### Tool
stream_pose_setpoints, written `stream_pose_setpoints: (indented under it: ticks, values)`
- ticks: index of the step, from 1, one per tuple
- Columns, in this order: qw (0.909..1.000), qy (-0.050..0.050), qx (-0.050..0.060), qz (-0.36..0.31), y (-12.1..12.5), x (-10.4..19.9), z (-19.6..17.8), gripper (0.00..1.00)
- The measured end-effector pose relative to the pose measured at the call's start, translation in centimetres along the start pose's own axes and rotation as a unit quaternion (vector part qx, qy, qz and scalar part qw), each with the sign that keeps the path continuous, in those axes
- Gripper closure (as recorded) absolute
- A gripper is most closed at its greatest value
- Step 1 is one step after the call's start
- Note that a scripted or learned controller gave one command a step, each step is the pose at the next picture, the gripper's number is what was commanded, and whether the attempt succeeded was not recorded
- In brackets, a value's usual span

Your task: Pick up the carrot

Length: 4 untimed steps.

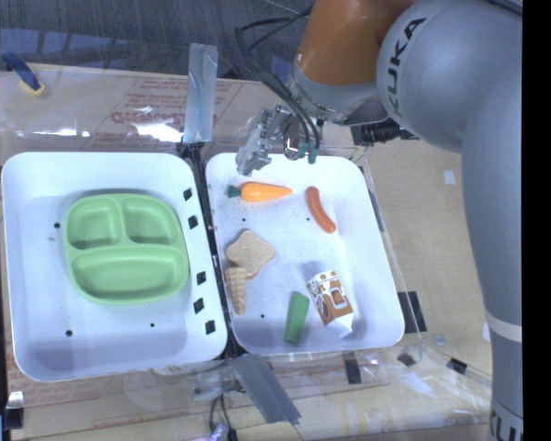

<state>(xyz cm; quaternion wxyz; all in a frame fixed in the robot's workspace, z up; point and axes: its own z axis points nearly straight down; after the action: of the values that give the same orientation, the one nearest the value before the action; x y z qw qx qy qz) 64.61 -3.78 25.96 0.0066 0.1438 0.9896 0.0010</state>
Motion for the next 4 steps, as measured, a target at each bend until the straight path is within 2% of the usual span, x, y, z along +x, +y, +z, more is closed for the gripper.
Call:
stream_pose_setpoints:
  ticks: [1,2,3,4]
  values:
    - [0.9569,0.007,0.005,0.29,1.3,0.6,6.9,1.0]
    - [0.8648,0.005,0.005,0.502,5.3,1.0,6.4,1.0]
    - [0.8934,0.005,0.004,0.449,10.8,2.2,6.8,1.0]
    - [0.9197,0.002,0.001,0.393,17.2,4.6,14.5,1.0]
